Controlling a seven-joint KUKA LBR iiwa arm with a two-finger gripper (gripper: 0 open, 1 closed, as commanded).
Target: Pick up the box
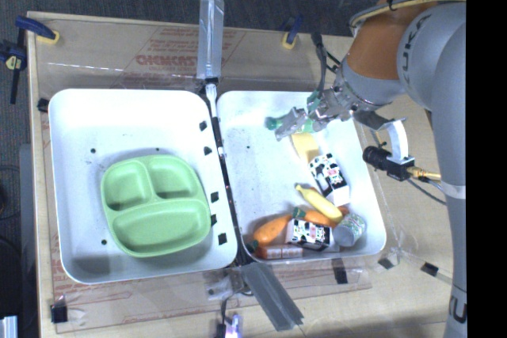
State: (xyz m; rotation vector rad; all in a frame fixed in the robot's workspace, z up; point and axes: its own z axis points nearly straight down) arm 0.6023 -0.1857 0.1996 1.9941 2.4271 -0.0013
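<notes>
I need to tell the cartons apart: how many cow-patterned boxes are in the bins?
2, both in the right bin: one cow-patterned box mid-bin, another near the front wall. More may hide under the pile.

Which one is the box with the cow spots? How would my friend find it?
Look in the right white bin, the one without the green plate. Just below the gripper lies the cow box, a white carton with black patches. Another lies lower, beside the carrot.

Cow-patterned box flat in right bin's middle, second cow-patterned box near front edge.
</notes>
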